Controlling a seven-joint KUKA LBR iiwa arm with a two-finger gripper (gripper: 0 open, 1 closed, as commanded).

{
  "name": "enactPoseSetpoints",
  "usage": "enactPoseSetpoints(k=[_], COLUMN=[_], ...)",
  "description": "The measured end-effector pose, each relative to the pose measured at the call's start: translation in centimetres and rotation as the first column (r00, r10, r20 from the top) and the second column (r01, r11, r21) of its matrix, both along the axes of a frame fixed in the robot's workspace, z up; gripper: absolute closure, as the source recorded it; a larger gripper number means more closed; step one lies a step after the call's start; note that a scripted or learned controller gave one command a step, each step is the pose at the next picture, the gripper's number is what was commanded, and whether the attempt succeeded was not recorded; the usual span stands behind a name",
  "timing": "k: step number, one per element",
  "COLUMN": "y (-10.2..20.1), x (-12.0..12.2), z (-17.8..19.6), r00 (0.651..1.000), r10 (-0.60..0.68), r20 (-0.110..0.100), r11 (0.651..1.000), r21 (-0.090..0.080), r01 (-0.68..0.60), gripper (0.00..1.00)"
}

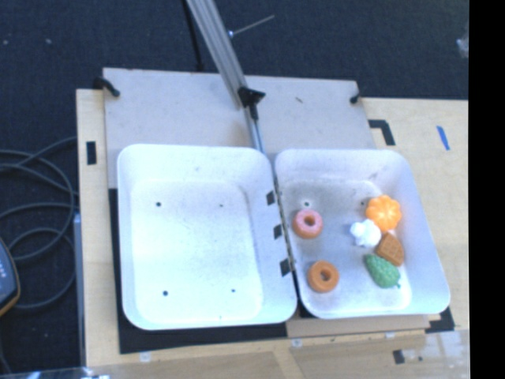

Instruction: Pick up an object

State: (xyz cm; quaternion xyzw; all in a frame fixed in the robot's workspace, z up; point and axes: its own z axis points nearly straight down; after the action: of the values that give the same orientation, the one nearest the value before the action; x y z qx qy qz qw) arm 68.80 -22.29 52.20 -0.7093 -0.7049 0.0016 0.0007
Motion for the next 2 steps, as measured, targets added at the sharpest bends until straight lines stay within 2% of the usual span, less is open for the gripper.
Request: enactPoseSetpoints(k=[2], y=[0.3], x=[0.1], z=[2.3], r00=[1.000], r10=[0.005], r20=[0.005], r11=[1.000], r21=[-0.002], r01=[-0.005], gripper=[1.00])
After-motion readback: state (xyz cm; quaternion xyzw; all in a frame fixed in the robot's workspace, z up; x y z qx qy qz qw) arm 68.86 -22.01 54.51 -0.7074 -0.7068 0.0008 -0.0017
